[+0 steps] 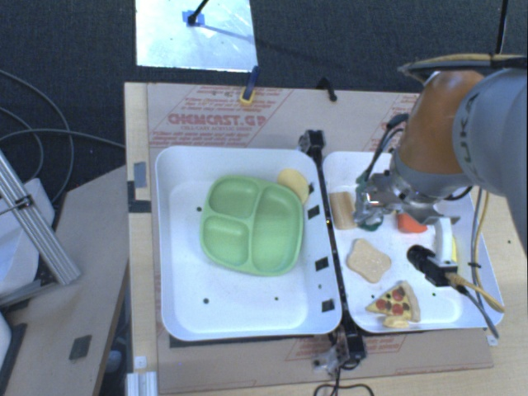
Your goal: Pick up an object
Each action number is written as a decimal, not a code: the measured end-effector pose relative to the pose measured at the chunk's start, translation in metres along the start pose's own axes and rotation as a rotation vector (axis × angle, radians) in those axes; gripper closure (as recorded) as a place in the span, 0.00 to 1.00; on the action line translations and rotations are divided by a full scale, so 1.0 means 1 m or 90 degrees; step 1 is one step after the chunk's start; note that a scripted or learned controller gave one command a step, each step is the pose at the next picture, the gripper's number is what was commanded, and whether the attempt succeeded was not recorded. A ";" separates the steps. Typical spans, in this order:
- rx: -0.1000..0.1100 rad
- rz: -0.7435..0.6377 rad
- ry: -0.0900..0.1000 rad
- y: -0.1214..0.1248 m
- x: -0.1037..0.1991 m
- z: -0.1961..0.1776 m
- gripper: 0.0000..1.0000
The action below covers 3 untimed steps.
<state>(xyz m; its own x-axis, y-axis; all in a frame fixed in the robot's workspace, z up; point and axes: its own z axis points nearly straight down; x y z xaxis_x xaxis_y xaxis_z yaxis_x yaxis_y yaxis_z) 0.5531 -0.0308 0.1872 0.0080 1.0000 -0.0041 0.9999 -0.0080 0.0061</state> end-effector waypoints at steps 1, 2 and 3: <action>0.005 -0.011 0.004 -0.043 0.062 0.003 1.00; 0.007 -0.013 0.005 -0.053 0.150 0.073 1.00; -0.010 -0.006 0.001 -0.064 0.192 0.098 1.00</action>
